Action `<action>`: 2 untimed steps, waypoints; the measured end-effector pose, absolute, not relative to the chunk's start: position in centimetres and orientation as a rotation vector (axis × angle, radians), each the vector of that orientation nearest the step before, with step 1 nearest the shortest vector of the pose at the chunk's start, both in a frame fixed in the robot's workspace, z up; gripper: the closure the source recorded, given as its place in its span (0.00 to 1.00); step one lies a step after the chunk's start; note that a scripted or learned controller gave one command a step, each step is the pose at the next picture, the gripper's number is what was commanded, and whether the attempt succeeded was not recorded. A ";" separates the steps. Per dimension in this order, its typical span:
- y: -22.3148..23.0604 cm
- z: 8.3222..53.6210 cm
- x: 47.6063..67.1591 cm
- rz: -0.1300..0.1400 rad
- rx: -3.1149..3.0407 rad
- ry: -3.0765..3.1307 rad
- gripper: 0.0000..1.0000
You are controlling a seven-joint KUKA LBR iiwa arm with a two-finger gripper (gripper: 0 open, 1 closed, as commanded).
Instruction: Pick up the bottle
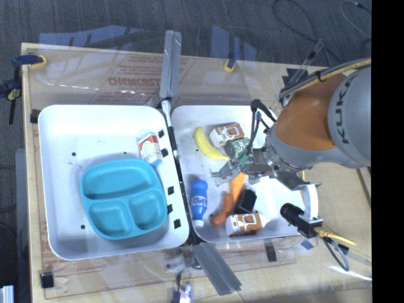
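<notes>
Your bottle [198,201] lies lengthwise along the right bin's [303,223] divider wall, off to the claw's [243,169] lower left, with a carrot [228,201] between them, banana [206,144] and cartons nearby, a blue tray [123,197] in the other bin [57,137]; can't tell the claw's state.

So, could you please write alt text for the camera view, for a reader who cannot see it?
A grey and orange robot arm reaches from the right over the right bin, its gripper above a carrot, near a blue-capped bottle, a banana and small cartons. The left bin holds a blue divided tray and a small carton.
</notes>
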State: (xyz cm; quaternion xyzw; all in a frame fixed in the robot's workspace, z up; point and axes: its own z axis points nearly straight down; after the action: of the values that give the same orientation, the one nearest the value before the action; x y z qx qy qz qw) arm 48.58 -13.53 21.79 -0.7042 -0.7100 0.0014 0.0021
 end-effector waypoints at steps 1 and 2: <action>-13.5 22.7 48.6 0.007 -2.202 -2.234 1.00; -13.5 22.7 48.7 0.007 -2.202 -2.235 0.00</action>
State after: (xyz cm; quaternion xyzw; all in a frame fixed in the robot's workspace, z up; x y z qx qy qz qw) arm 48.65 -13.51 22.75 -0.7019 -0.7122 0.0023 0.0021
